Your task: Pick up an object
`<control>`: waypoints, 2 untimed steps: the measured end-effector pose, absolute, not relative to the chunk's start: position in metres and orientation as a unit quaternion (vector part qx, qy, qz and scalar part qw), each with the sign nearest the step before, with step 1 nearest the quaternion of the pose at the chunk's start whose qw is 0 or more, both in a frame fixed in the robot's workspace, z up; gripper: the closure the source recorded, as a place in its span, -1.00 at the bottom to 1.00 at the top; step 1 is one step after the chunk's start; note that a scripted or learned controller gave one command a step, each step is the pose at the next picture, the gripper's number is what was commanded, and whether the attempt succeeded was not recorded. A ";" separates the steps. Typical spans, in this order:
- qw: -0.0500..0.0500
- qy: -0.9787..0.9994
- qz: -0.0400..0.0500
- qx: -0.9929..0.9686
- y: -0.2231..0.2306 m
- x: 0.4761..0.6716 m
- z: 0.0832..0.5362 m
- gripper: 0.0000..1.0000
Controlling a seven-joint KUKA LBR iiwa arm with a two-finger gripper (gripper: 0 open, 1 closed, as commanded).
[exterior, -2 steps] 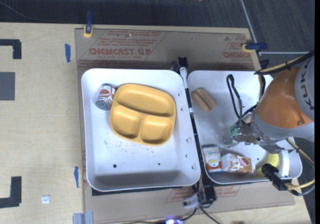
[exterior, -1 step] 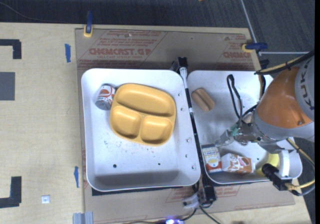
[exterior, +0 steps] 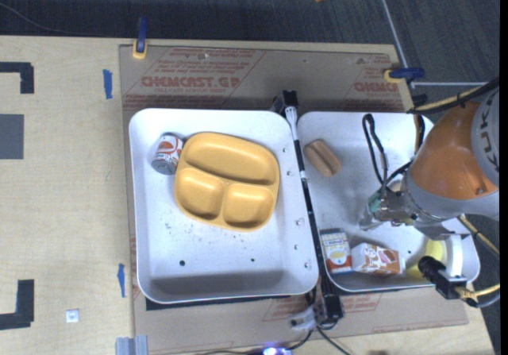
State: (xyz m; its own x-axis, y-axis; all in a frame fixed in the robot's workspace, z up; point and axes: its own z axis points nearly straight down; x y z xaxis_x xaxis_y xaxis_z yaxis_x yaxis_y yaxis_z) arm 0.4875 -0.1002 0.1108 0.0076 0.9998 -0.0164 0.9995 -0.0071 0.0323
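Note:
In the right bin (exterior: 349, 194) a tan block (exterior: 321, 157) lies near the back left corner. A small orange and white carton (exterior: 335, 252) and a flat orange and white packet (exterior: 375, 259) lie side by side along the front wall. A yellow object (exterior: 434, 250) peeks out from under the arm at the front right. My gripper (exterior: 383, 210) hangs over the middle of the right bin, just above and behind the packet, and I see nothing held in it.
The left bin (exterior: 214, 266) holds a yellow divided plate (exterior: 226, 179) and a small can (exterior: 167, 153) lying at its back left. A black cable (exterior: 371, 147) loops up from the wrist. The bins' shared wall (exterior: 303, 187) runs close to the left of the carton.

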 end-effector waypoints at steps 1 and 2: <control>0.017 0.704 0.005 0.710 -0.100 0.487 0.111 -1.00; 0.007 0.706 0.005 0.708 -0.093 0.484 0.090 -1.00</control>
